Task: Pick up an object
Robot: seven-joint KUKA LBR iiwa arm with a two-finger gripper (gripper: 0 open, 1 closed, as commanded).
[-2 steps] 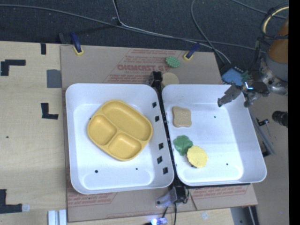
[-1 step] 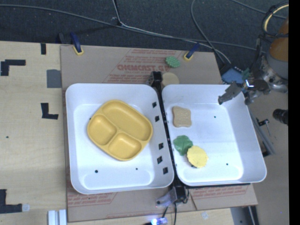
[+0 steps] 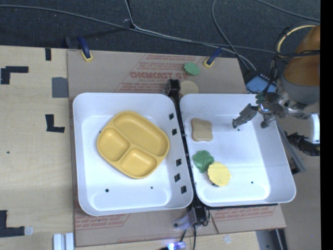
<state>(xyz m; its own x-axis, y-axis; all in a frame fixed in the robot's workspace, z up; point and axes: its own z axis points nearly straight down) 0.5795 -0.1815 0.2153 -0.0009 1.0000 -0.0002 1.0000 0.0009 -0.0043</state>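
Over the right bin's (image 3: 270, 155) two o'clock corner, gripper (image 3: 255, 119) hovers, fingers spread wide, holding nothing. Biscuit (image 3: 202, 130), green piece (image 3: 202, 159), yellow piece (image 3: 219, 174) lie toward nine, ungrasped, within reach.

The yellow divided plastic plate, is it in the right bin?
No, the yellow divided plastic plate lies in the left white bin.

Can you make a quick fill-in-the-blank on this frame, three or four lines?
1. The yellow divided plate lies in the ____ bin.
2. The green toy touches a ____ toy right beside it.
3. The tan piece lies in the same bin as the green toy, farther from the camera, near the ____ between the bins.
4. The pincer holds ____.

Missing words: left; yellow; divider; nothing
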